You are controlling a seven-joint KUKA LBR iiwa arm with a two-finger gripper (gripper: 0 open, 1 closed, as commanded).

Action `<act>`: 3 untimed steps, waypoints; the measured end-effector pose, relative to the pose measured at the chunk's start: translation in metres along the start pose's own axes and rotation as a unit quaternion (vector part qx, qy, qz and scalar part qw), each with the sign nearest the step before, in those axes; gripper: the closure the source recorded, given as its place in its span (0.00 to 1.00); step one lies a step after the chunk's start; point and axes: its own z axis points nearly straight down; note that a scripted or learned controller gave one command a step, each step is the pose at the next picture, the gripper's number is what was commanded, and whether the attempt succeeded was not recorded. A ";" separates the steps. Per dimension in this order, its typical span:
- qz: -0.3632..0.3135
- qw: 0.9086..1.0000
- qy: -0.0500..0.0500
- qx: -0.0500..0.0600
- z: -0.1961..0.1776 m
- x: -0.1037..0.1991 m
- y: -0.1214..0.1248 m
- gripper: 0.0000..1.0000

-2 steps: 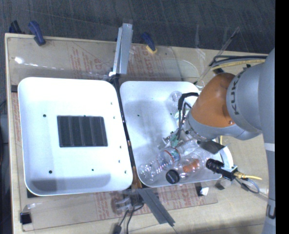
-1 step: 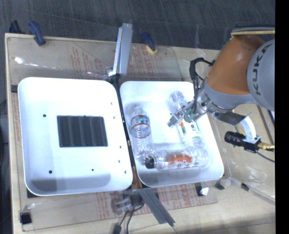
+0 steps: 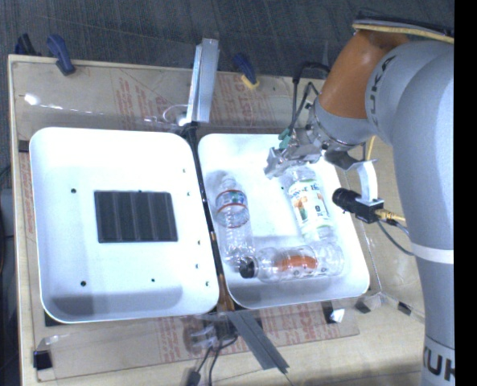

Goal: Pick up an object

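A camera looked down at a slant on a wooden bench [image 3: 101, 83] that carried two shallow white bins side by side. The left bin [image 3: 53, 159] held a dark ribbed rectangular panel [image 3: 136, 215] lying flat near its middle. The right bin [image 3: 246, 147] held three clear plastic bottles.

The first bottle [image 3: 232, 211] lay along the right bin's left wall, with a blue and red label around its middle. The second bottle [image 3: 309, 207] lay lengthwise on the bin's right side, wearing a white label with orange and green markings. The third bottle [image 3: 290, 262] lay crosswise along the bin's near edge, dark cap pointing left, with an orange label showing through the plastic; its cap end sat just beside the lower end of the first bottle.

The grey arm [image 3: 419, 135], with its orange band [image 3: 349, 75], reached in from the right over the right bin's far corner. Its gripper [image 3: 285, 161] hung low over the upper end of the white-labelled bottle, appearing to touch or nearly touch it. The metal parts of the gripper blurred together with the bottle's clear plastic, so whether it was spread, closed or clamped on the bottle could not be told.

Blue clamps [image 3: 59, 55] gripped the bench's far edge, and a metal bracket [image 3: 202, 79] stood upright between the bins at the back.
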 end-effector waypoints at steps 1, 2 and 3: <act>0.000 1.000 0.000 0.000 0.000 0.000 0.000 0.00; -0.031 1.000 0.001 0.001 0.036 -0.045 -0.003 0.00; -0.035 0.999 -0.008 -0.007 0.078 0.002 0.014 0.00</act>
